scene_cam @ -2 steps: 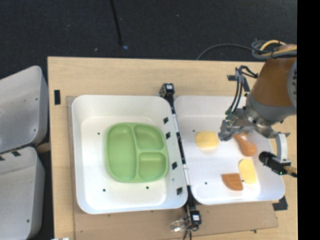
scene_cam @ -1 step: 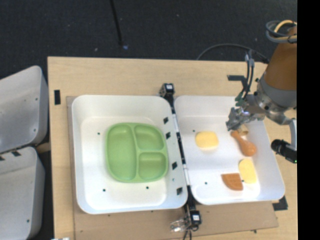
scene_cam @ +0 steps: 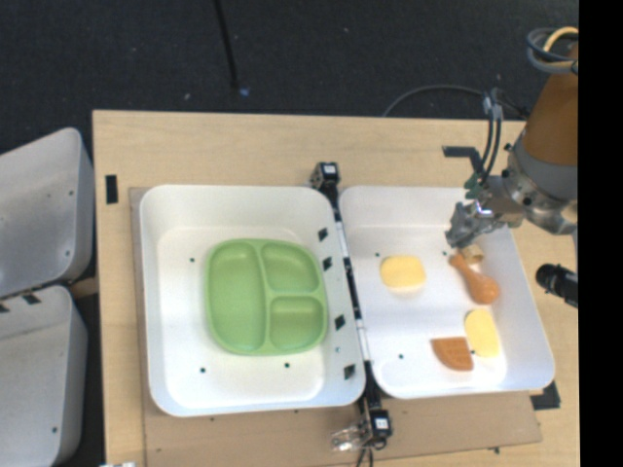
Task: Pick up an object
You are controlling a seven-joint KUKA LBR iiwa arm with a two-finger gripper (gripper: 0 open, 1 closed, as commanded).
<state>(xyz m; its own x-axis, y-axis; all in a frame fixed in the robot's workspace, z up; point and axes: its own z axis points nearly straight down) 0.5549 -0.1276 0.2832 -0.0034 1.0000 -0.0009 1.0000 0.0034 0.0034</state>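
- The claw (scene_cam: 469, 224) hangs low over the right bin (scene_cam: 409, 368), near that bin's far right corner, directly above the upper end of an orange drumstick-shaped piece (scene_cam: 477, 278).
- Whether the claw is apart or together cannot be told; dark wrist hardware hides that detail.
- Nothing is seen gripped; contact with the drumstick piece cannot be confirmed either.
- Other candidates in the right bin: a pale yellow round piece (scene_cam: 402, 272) toward the bin's middle, a yellow block (scene_cam: 482, 333) and an orange-brown wedge (scene_cam: 452, 353) touching near the bin's near right corner.
- Risk: the drumstick piece lies slanted, so a grip on its narrow end may slip or pivot it out.
- Risk: the bin's right wall sits close by; an off-line descent may strike it.
- Risk: a shove could push the piece onto the yellow block.
- The left bin (scene_cam: 175, 377) holds a green divided plate (scene_cam: 265, 295), well apart from the work.
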